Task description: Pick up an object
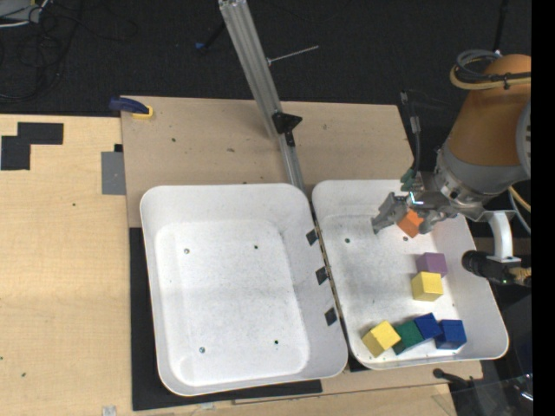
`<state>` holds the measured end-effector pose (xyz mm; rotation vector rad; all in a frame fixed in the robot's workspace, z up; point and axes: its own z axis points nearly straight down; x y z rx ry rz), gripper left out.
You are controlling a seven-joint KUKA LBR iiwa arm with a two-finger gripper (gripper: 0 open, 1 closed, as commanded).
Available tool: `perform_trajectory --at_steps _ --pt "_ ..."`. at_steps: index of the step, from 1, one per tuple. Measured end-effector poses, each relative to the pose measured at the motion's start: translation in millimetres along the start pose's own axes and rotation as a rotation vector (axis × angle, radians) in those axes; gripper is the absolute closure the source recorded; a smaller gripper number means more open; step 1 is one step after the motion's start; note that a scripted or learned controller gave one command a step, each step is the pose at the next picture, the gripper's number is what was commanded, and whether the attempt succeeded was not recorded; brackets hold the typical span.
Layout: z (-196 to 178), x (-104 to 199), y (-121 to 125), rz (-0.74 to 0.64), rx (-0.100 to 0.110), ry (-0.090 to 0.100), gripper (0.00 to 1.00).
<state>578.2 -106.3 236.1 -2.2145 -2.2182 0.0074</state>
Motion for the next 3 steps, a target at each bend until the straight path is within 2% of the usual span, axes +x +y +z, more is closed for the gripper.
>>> perform_trajectory --at_steps 1,3 --pt "-2 -1 1 0.003 -0.005 -0.001 0.00" --pt "92 8 13 0.004 0.000 0.000 0.00"
